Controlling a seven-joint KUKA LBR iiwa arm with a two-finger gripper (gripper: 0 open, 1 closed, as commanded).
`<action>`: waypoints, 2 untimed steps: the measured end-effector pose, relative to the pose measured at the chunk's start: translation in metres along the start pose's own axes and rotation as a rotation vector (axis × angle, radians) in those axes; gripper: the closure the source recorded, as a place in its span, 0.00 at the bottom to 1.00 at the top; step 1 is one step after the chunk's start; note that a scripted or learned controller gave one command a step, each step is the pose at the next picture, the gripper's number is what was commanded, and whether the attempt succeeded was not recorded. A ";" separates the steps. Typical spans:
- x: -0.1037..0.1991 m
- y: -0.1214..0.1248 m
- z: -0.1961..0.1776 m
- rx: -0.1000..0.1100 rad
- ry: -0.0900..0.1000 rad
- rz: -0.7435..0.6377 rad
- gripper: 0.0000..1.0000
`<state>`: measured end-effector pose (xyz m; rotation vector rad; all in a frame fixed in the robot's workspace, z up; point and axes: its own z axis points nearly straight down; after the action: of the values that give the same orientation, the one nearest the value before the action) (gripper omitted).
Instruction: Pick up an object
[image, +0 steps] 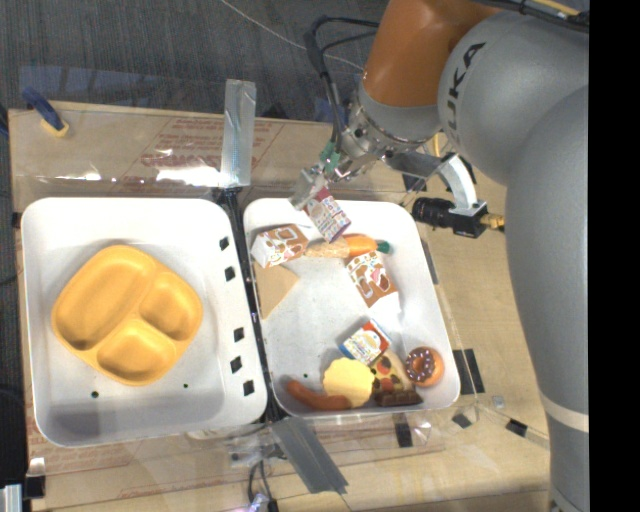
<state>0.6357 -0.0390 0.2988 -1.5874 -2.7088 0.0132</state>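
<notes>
My gripper (316, 188) hangs over the far edge of the right bin (330, 310), reaching in from the upper right. A small white and pink packet (327, 215) dangles between its fingers, tilted, just above the bin's back wall. Under it lie a brown and white carton (280, 245), an orange carrot (356, 243) and a second brown carton (370, 278). A tan wedge (275, 290) rests near the bin's left wall.
At the right bin's front lie a small snack packet (365, 343), a yellow lemon (347, 380), a red sausage (315, 395), a chocolate doughnut (424, 365) and a dark bar (400, 398). The left bin (50, 230) holds a yellow divided plate (127, 313).
</notes>
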 end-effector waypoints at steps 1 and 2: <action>0.002 0.002 -0.009 0.002 -0.001 -0.011 1.00; 0.084 -0.035 0.045 -0.004 0.004 0.094 1.00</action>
<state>0.5641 0.0164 0.2543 -1.7121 -2.6302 0.0044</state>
